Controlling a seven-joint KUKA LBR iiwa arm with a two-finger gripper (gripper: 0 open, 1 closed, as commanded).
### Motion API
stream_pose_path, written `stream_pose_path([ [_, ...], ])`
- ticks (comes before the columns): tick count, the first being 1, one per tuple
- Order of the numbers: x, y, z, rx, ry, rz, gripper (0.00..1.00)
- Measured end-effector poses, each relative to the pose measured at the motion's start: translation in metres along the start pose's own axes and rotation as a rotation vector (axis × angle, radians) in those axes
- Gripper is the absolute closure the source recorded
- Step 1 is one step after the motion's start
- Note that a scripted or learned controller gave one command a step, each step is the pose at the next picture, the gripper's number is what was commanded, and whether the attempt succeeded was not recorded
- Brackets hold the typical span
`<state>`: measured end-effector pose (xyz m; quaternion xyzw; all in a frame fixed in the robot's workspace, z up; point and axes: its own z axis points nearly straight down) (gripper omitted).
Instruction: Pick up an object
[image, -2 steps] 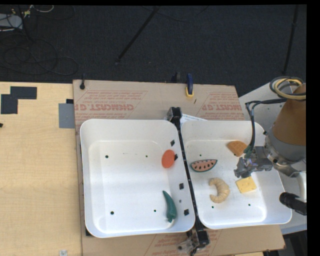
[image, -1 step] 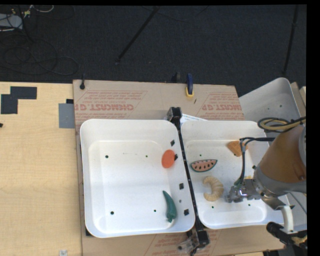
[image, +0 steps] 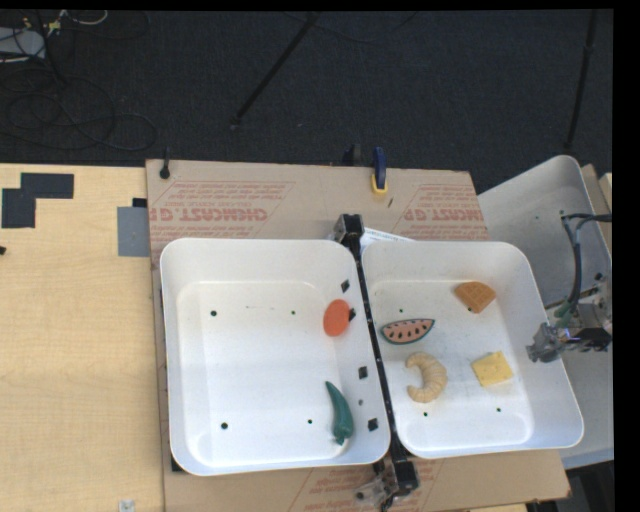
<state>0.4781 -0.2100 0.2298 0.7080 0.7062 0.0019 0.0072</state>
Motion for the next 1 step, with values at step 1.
stream_pose_path([
  [1, -0.0049, -0.0020, -0.0280, 0.012, 0.007, -0.003, 1.00],
])
